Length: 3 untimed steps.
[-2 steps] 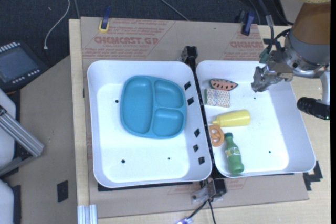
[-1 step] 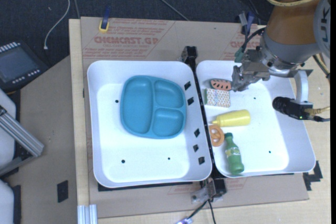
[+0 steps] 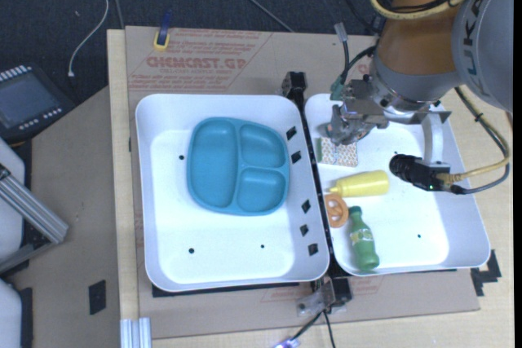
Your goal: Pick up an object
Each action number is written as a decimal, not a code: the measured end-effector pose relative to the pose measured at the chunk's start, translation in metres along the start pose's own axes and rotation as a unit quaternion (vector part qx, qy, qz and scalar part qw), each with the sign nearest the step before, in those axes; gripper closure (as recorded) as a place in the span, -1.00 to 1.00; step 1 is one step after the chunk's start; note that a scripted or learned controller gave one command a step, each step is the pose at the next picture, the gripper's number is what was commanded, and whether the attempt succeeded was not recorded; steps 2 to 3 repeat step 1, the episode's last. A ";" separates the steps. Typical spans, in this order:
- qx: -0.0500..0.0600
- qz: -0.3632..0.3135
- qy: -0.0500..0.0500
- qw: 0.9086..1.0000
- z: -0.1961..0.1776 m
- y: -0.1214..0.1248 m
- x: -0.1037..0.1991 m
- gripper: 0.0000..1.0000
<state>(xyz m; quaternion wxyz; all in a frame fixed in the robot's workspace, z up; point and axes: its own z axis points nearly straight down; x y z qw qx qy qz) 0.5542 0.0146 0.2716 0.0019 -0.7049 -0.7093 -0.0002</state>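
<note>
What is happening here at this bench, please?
A grey and orange robot arm reaches into the right bin, trying to pick up an object. Its hand is low over a small patterned packet near the bin's back left corner. A yellow bottle, a pretzel-like toy and a green bottle lie in front of it. The left bin holds a blue divided plate.
</note>
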 end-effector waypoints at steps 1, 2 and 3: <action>0.001 0.000 0.000 1.000 0.025 -0.008 0.056 1.00; 0.001 0.000 0.000 1.000 0.025 -0.008 0.056 1.00; 0.001 0.000 0.000 1.000 0.025 -0.008 0.056 1.00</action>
